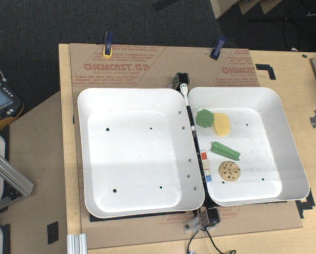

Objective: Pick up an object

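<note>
Within the right bin (285,142), green stick (225,151) lying slantwise, upper-left to lower-right.

**Camera setup: single fixed overhead view**

One camera, mounted above the counter (147,57), looking down at a slant. Far edge of the counter sits toward the top of frame. Distance moderate: left bin (94,157) and right bin (285,142) both fit whole, with dark floor (68,9) visible beyond.

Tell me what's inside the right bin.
Inside the right bin lie a green bumpy ball touching a yellow piece, a green stick, and a cookie. Anything beneath them is hidden.
</note>
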`<state>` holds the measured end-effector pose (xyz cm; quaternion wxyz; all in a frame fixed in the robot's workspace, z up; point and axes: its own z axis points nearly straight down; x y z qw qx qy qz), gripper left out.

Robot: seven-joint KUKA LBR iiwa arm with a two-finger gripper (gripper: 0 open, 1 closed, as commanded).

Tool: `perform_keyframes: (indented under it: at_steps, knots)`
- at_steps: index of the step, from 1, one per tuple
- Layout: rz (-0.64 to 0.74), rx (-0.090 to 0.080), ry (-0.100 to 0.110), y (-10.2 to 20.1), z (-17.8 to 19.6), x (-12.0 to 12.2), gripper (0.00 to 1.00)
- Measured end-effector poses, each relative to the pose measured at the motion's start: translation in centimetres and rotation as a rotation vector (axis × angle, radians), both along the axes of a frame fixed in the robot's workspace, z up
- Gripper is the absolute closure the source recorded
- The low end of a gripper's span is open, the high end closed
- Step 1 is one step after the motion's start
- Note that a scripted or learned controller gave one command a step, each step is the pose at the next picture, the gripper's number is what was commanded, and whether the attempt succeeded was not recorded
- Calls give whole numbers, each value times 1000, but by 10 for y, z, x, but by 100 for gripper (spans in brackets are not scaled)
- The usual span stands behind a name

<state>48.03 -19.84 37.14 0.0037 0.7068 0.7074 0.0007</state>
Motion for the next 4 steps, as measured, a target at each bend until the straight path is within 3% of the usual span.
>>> perform_keyframes:
  at_steps: [1, 2, 3, 4]
  knots:
    - [5, 9, 16, 64, -91, -2, 100]
    - [7, 4, 1, 141, -56, 0, 100]
    - [7, 6, 3, 204, -48, 0, 100]
    - [-18, -3, 5, 46, -63, -3, 100]
